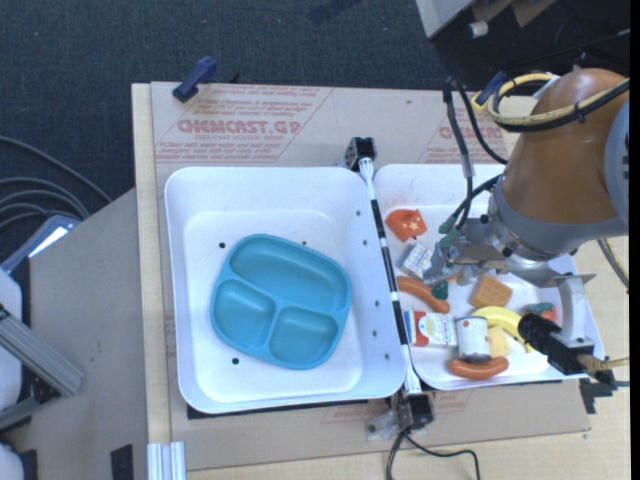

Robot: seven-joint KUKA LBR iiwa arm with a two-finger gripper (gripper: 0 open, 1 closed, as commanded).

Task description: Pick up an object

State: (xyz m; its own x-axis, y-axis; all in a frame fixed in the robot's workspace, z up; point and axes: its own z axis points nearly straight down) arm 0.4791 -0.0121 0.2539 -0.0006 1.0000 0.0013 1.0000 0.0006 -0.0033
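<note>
On the bench [250, 118], two shallow white bins sit side by side, the left bin [190, 268] holding a blue divided plate [280, 300] and the right bin [440, 373] scattered with toy food. Reaching in from the right, the grey arm [565, 178] with its orange band hangs over the right bin, its gripper [450, 253] low above the clutter near the bin's middle; whether the fingers are spread or closed cannot be told from this angle, and nothing is seen between them. Just left of the gripper lie a red strawberry-like piece [406, 223] and a small silver packet [417, 259]. Nearer the camera rest an orange sausage [422, 290], a tan cracker [491, 292], a yellow banana [503, 321], a white can [470, 336] and a second sausage [479, 369] by the near rim.
</note>
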